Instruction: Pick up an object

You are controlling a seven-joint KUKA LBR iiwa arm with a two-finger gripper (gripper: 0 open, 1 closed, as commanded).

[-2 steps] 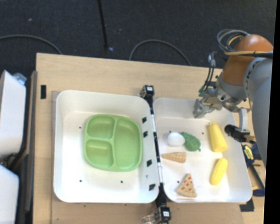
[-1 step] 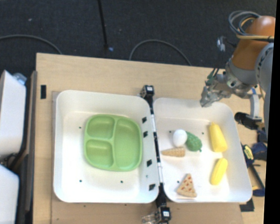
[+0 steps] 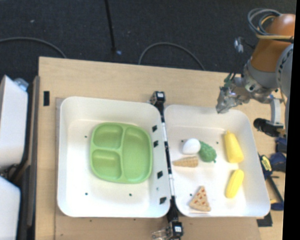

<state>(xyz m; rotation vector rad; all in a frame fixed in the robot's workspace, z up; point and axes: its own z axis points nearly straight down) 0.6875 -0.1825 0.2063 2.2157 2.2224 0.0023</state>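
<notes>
1. Gripper [image 3: 224,105] hangs over the far rim of the right bin [image 3: 256,202], near its back edge. It's small and dim against the rim, so can't tell its state; nothing seen in it, and can't tell if it touches the rim.
2. Arm [image 3: 268,53] comes in from upper right, orange band w/ grey wrist below it, cables looped on top.
3. Bench [image 3: 117,79] is light wood and carries two shallow white bins side by side, joined along the middle by a strip w/ black clips. Beyond the bench is dark floor w/ thin cables lying across it. White boxes stand at the left edge.
4. Left bin [image 3: 72,188] holds a green divided tray [image 3: 121,152], lying flat approx. in the middle.
5. Right bin holds all the loose items, well apart from the gripper:
   - white egg-like ball [image 3: 191,145], touching or just beside a green broccoli piece [image 3: 207,152] on its right;
   - tan cone [image 3: 186,162] lying on its side just below the ball;
   - pizza slice [image 3: 201,199], tan w/ red spots, near the front rim;
   - yellow corn cob [image 3: 233,147] nearer the back-right;
   - a second, smaller yellow piece [image 3: 234,183] below it, apart from it.
</notes>
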